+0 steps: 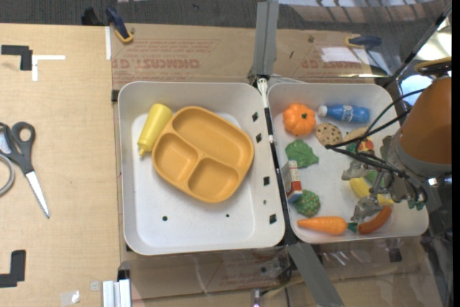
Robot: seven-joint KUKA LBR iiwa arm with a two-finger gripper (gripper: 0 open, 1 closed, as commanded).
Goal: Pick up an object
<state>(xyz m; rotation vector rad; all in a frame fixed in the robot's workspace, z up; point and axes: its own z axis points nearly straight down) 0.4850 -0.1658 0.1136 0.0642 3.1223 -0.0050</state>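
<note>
The right bin (pixel 338 91) holds several toy foods: an orange pumpkin (pixel 300 119), a blue bottle (pixel 346 113), a cookie (pixel 328 133), a green leaf (pixel 301 153), a small carton (pixel 292 180), broccoli (pixel 309 203), a carrot (pixel 323 225), a red sausage (pixel 374 220) and a yellow piece (pixel 359 187). My gripper (pixel 359 190) is low over the bin's right side. It is open, with one grey finger (pixel 353 171) above the yellow piece and the other just below it, near the sausage. Nothing is lifted.
The left bin (pixel 144 226) holds a yellow divided plate (pixel 203 153) and a yellow bottle (pixel 153 127). Scissors (pixel 27 163) lie on the bench at far left. Black cables (pixel 366 131) cross the right bin toward the arm's orange band (pixel 431 126).
</note>
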